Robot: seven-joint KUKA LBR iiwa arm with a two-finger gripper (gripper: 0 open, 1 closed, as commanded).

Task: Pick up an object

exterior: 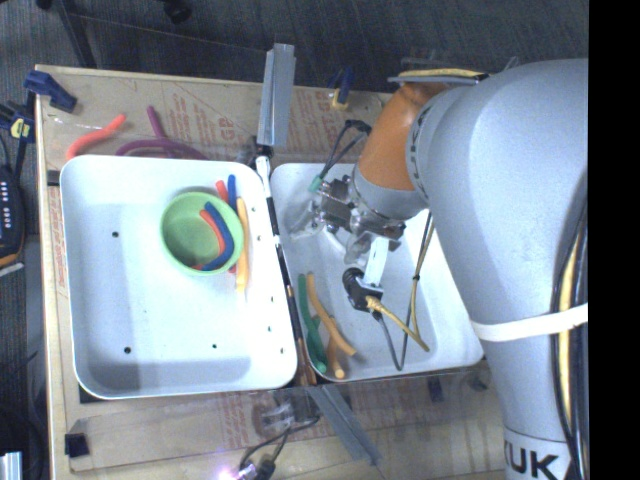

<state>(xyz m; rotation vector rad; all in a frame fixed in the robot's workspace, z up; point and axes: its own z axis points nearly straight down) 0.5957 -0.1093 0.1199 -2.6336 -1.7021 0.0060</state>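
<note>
Gripper (318,216) on the grey arm (500,188) hangs low over the upper end of the right shallow white bin (440,340); how wide it stands, I cannot tell. The left shallow white bin (120,308) holds a round green plastic bowl (190,233) with coloured sticks (238,253) leaning over its rim, well apart from the gripper. The likelier targets, I judge, are the slim tan and green sticks (325,333) crowded against the right bin's left wall, near the gripper.
</note>
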